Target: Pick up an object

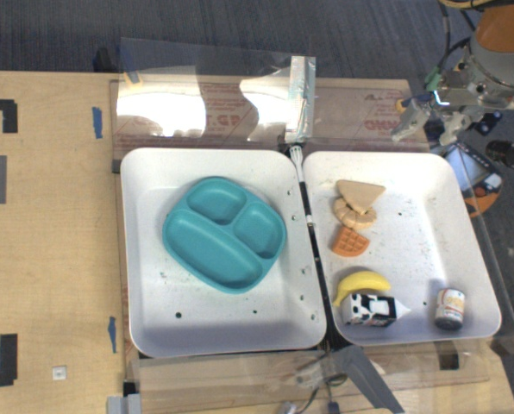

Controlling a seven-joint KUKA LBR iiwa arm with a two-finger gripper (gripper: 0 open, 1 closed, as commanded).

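Two shallow white bins are seen side by side on the worktop (41,257), the left bin (145,317) and the right bin (421,179) meeting at a dark seam. The left bin is taken up by a teal divided plate (224,233), lying flat and turned at an angle.

All remaining things are placed relative to the right bin. Near its upper left, a tan wedge (359,194) is seen resting on a small round biscuit-coloured piece (354,216), with an orange waffle piece (350,242) touching just below. Along its lower edge a yellow banana (363,283) lies against a black and white toy (369,309). In its lower right corner a small jar (450,308) stands upright, well apart from the others. No object is blocked from above.

Behind the bins a clear plastic sheet (205,93) is set over cardboard, and dark grey carpet is seen beyond the pale wood worktop.

The arm (503,28), with its orange band, is held above the right bin's upper right corner, outside the rim. The claw (434,123) hangs there over nothing in the bin; whether it is open or closed cannot be told.
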